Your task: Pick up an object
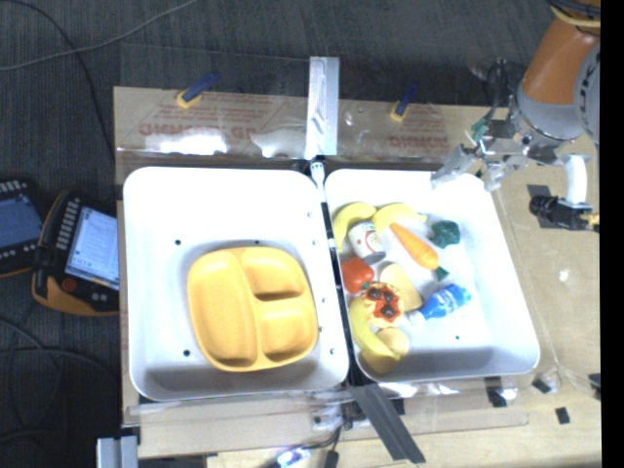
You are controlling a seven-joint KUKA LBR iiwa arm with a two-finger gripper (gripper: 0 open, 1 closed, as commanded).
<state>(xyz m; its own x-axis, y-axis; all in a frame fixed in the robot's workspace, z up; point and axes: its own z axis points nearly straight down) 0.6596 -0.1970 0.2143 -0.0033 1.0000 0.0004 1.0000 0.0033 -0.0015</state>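
From the overhead camera, the gripper [466, 164] hangs at the top right corner of the right bin [507, 305], just over its rim, the grey arm [556, 76] with its orange band trailing off up and to the right. Whether the tool is released or clenched, I cannot tell; it is too small and pale against the bin wall, and nothing shows in its grasp. Now the relation that matters: every candidate lies below and to the left of the tool, piled in the middle of that same bin. Nearest is the green piece [446, 231], just below the tool and a touch left. Next out, the carrot [415, 246], its long axis running diagonally, top end up-left, tip down-right, so it lies across the tool's line of approach rather than along it. Beyond it, further left, the bananas [355, 216]; further down, the tomato [358, 274], the blue item [445, 302] and another banana [370, 334], all touching or crowding each other. The left bin [156, 203], holding the yellow tray [253, 305], sits well away on the tool's far left. My read: the pick has not begun, and the coming move is a descent down-left into the pile, the green piece being closest.
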